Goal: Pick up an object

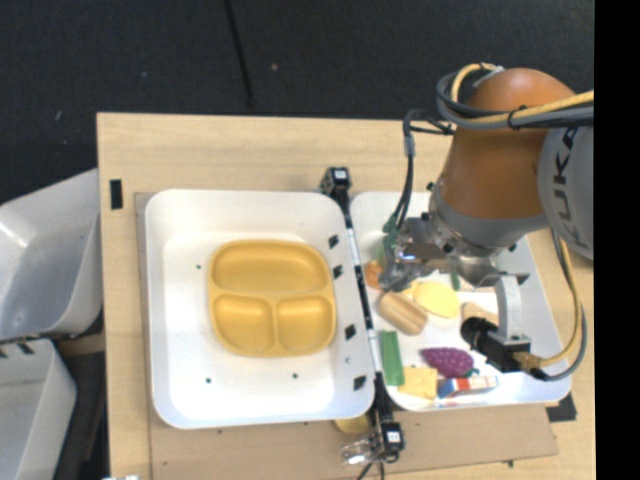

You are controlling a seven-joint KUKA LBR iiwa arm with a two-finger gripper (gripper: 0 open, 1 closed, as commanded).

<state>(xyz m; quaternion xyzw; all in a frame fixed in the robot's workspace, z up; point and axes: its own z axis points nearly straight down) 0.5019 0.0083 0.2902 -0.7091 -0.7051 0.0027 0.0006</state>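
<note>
The arm hangs over the right bin, its orange band and grey wrist covering the bin's upper half. My gripper reaches down at the bin's left side, just above a tan bread-like roll. A pale yellow piece lies beside the roll, and an orange bit peeks out to the gripper's left. Nearer the front lie a purple grape bunch, a green stick and a yellow block.
The left bin holds a yellow three-compartment plate. A divider with black clips runs between the bins. A red, white and blue tube lies at the right bin's front rim. Black cables trail by the wrist.
</note>
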